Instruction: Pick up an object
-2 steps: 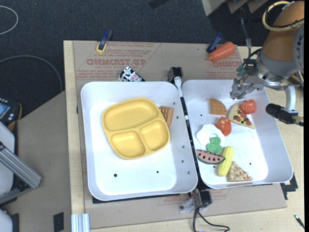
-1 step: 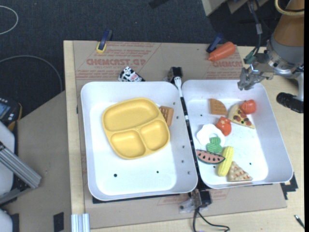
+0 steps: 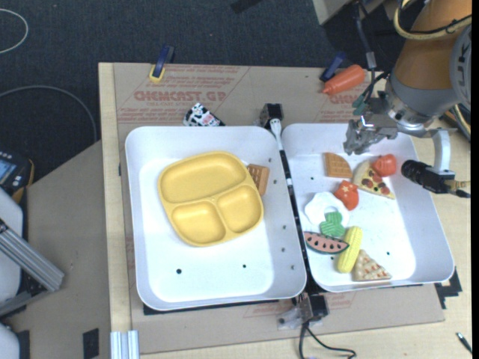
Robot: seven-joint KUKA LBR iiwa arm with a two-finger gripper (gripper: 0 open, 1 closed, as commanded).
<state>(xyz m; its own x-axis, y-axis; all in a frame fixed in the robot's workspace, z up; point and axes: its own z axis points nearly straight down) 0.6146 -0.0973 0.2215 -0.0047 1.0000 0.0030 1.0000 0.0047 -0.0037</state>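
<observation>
Grey metal, the gripper (image 3: 361, 142) hangs over the right bin (image 3: 426, 223), just above a waffle piece (image 3: 336, 164); how far it is open cannot be told.

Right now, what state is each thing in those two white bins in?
Yellow three-compartment plastic tray: upright, nothing in its compartments.
Waffle piece: tucked at the tray's right edge.
Yellow toy corn cob: lying flat.
Toy watermelon slice: lying flat.
Pincer: above the right bin's far end.
</observation>
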